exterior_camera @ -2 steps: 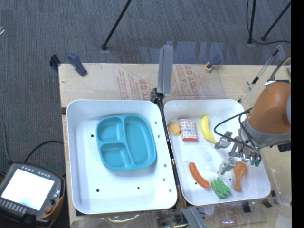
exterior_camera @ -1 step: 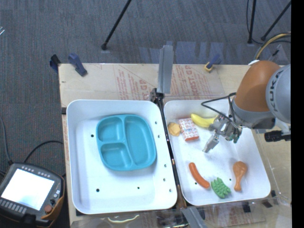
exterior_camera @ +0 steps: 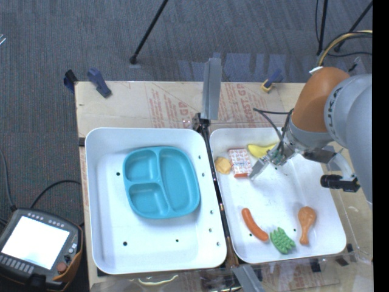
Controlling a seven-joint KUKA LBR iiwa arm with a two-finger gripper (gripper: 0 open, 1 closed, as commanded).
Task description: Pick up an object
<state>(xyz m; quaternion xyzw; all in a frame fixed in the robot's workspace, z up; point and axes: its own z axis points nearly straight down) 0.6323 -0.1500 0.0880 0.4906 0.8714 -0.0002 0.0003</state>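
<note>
My gripper (exterior_camera: 262,165) hangs low in the right bin (exterior_camera: 316,190), its tips just right of a small red-and-white packet (exterior_camera: 240,160) and below a yellow banana (exterior_camera: 261,149). A pale yellow chunk (exterior_camera: 223,165) lies left of the packet. Nearer the front of the same bin lie an orange-red sausage (exterior_camera: 254,224), a green ridged piece (exterior_camera: 282,240) and an orange drumstick (exterior_camera: 306,222). Nothing shows between the fingers.
The left bin (exterior_camera: 103,236) holds a blue divided plate (exterior_camera: 161,181). A grey upright post (exterior_camera: 212,96) stands behind the seam between the bins. A teach pendant (exterior_camera: 39,245) lies at the lower left, off the bench.
</note>
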